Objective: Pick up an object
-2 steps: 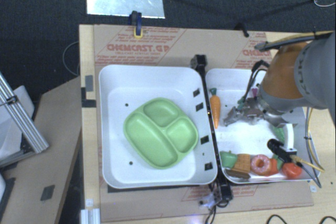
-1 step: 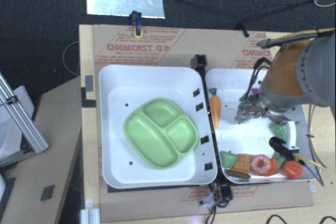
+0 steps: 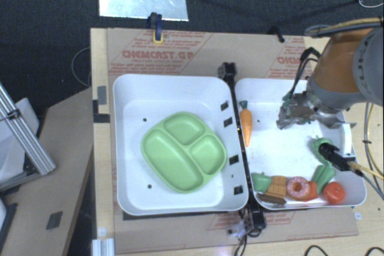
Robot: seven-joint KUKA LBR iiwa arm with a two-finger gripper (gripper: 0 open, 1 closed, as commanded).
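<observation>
- Camera view: the left bin (image 3: 129,129) is holding a green divided plate (image 3: 183,151), lying flat near its middle.
- A carrot (image 3: 245,123) is lying in the right bin (image 3: 264,88), against the wall by the divider, tip pointing toward the near edge.
- Toys are sitting in a row along that bin's near wall: a green piece (image 3: 261,180), a brown wedge (image 3: 275,188), a pink donut (image 3: 297,187) and a tomato (image 3: 333,191).
- The gripper (image 3: 293,114) is hanging over the bin's bare floor, apart from the carrot and from the row.
- Pincer state: cannot tell.
- The arm (image 3: 345,69) is reaching in from the right.
</observation>
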